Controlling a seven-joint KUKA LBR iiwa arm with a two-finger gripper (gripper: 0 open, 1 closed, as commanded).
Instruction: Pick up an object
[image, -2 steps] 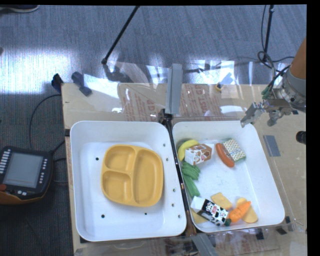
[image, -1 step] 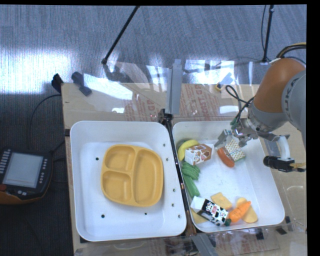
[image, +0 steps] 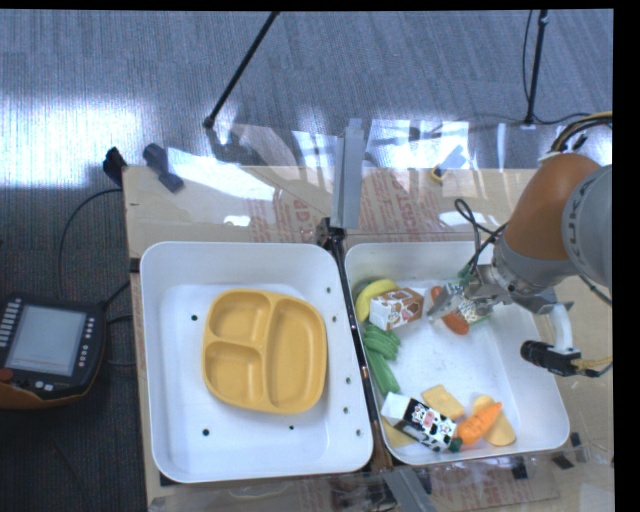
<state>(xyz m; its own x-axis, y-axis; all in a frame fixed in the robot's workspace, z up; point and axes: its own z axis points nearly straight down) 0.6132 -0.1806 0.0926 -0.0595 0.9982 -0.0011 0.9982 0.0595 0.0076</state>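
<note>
My gripper hangs low over the back of the right bin, directly over a small red-orange item that it partly hides. Just to its left lie a brown-and-white carton and a banana. Green pea pods run along the bin's left wall. At the front lie a cow-patterned milk carton, a yellow wedge and a carrot.
The left bin holds a yellow divided plate. A teach pendant lies on the floor to the far left. The arm's orange band stands over the right bin's back right corner.
</note>
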